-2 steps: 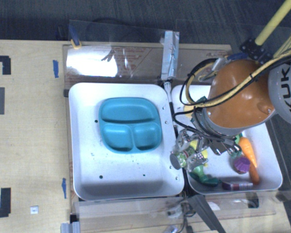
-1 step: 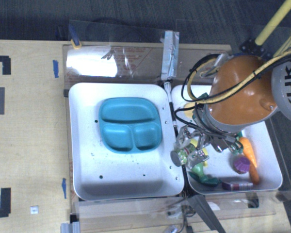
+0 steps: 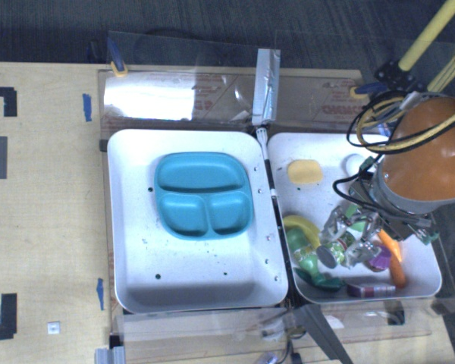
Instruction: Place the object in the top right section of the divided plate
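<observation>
Two white bins sit side by side on the wooden surface (image 3: 45,226), and the robot's fingers (image 3: 347,241) hang low in the right bin (image 3: 425,275), buried in a heap of small toys; whether they are open, closed or gripping anything cannot be told from this angle. Just left of the fingers lie a yellow-green piece (image 3: 299,226) and a green piece (image 3: 309,262), an orange carrot-like piece (image 3: 393,252) and a purple bit (image 3: 380,262) lie just right of them, and a yellow block (image 3: 305,171) rests well apart toward the far wall. Which of these is the object to be moved is not clear, but all of them are in this bin. The blue divided plate (image 3: 205,192) lies in the left bin (image 3: 129,279), well to the left of the fingers, all three of its sections bare. The crowding is the likely risk: packed this tightly, the fingers could close on two pieces at once, or nudge the pile and come up with nothing. A loosely pinched piece might also drop on the way across the raised walls between the bins, or land in the wrong section of the plate.
</observation>
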Controlling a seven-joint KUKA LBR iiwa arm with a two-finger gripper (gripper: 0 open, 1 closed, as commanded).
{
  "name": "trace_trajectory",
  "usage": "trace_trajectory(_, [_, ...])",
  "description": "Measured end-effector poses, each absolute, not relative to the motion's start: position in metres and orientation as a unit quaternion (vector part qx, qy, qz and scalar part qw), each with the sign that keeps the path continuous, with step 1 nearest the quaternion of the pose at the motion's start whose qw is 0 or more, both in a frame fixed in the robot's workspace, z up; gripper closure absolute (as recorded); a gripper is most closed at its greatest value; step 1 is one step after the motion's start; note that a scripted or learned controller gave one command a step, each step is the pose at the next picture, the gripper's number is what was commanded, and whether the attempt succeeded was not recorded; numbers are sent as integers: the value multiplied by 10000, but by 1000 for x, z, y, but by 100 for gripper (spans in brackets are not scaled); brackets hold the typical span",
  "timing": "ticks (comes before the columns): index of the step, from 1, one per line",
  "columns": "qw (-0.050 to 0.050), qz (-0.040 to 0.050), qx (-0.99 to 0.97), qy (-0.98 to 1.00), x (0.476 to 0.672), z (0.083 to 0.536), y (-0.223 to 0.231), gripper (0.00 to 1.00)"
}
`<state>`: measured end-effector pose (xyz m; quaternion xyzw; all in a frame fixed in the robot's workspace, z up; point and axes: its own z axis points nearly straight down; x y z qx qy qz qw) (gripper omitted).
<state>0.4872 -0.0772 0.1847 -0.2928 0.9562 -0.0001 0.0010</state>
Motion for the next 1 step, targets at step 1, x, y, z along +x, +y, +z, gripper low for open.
trace_trajectory(1, [57,-13,-4341,9009,540,360,6,100])
